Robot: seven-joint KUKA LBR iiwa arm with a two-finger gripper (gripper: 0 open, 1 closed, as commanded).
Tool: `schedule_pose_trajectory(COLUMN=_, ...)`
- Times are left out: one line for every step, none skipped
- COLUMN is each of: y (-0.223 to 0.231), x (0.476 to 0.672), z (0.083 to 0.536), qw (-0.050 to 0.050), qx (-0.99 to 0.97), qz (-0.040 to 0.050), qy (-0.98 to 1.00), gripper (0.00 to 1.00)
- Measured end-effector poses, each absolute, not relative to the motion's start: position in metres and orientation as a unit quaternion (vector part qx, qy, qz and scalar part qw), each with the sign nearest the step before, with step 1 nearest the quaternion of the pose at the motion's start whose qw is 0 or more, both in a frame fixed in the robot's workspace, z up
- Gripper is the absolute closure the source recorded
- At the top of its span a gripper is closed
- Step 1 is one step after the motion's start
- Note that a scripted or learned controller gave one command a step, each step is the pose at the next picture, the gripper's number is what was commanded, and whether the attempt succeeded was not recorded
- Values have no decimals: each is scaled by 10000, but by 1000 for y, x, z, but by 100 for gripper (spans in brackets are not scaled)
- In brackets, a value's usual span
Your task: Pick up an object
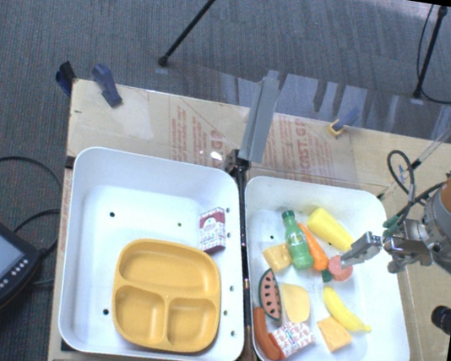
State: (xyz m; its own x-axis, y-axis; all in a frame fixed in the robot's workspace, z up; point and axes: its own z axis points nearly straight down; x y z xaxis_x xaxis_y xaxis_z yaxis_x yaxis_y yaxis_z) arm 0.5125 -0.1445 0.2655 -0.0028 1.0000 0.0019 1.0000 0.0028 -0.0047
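Your tool point(351, 258) is down in the right bin point(380, 330), entering from that bin's right wall. You can't tell from this angle whether it is wide or narrow, and nothing reads clearly as gripped. Its tip sits at the pink-red round piece point(339, 269); touching or just above, you can't tell.

Everything else, relative to the tool:
- Carrot point(314, 247) and green bottle point(296, 242): just left, lying side by side.
- Yellow block point(330, 228): just up and left, toward the far wall.
- Cheese cube point(277, 258): further left, beyond the bottle.
- Banana point(344, 311): just below, toward you.
- Orange wedge point(334, 334): below the banana.
- Pale slice point(295, 300) and watermelon slice point(271, 293): down-left.
- Hot dog point(263, 333) and printed packet point(293, 338): further down-left, at the near wall.

Left bin point(94, 222), well left of the tool, holds a yellow divided plate point(167, 296) and a small red carton point(212, 230).
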Motion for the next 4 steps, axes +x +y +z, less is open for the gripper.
schedule_pose_trajectory(y=-146, x=524, z=123, qw=81, qx=-7119, qz=44, qy=-7022, gripper=0)
schedule_pose_trajectory(y=-172, x=472, z=84, qw=54, qx=-6998, qz=24, qy=-7143, gripper=0)
schedule_pose_trajectory(y=-174, x=473, z=94, qw=55, qx=-7027, qz=14, qy=-7114, gripper=100)
schedule_pose_trajectory(y=-130, x=492, z=198, qw=-9, qx=-7269, qz=-16, qy=-6867, gripper=100)
